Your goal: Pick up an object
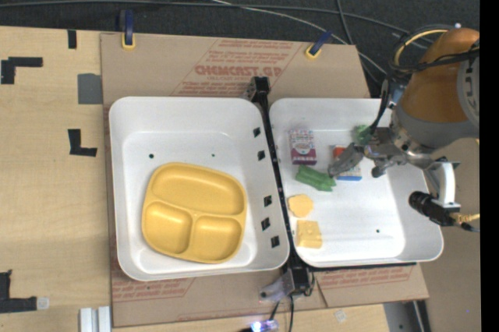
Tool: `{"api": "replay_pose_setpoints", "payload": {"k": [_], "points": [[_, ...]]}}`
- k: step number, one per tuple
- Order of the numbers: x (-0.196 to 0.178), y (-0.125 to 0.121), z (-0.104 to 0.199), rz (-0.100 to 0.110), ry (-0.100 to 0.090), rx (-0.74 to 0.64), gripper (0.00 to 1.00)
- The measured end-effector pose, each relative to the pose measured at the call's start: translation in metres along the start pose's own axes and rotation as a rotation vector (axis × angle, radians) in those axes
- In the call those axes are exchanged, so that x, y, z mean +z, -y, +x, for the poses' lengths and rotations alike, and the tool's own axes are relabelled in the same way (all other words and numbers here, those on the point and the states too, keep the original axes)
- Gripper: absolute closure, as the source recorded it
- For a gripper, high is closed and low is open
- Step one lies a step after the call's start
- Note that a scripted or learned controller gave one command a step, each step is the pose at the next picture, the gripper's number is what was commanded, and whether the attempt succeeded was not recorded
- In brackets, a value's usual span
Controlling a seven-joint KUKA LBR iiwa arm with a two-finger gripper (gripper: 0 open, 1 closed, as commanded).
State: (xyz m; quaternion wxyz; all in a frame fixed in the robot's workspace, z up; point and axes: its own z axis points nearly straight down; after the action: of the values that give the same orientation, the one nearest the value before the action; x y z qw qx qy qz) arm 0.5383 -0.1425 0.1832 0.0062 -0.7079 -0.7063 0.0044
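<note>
Camera view has your gripper (347, 161) low in the right bin (390, 241), whether spread or closed I can't tell. Green piece (315, 179) lies just at its eight o'clock, long axis running ten to four. Cardboard (234, 65) under the bins reads "CHEMCAST".
</note>
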Motion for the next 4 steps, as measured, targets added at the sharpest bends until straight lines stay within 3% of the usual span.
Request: {"api": "replay_pose_setpoints", "payload": {"k": [1, 3, 4], "points": [[-0.007, -0.003, 0.000, -0.013, 0.002, -0.004, 0.00], [0.100, -0.008, 0.004, -0.014, 0.005, -0.003, 0.00], [0.087, -0.009, 0.004, -0.018, 0.005, -0.004, 1.00]]}}
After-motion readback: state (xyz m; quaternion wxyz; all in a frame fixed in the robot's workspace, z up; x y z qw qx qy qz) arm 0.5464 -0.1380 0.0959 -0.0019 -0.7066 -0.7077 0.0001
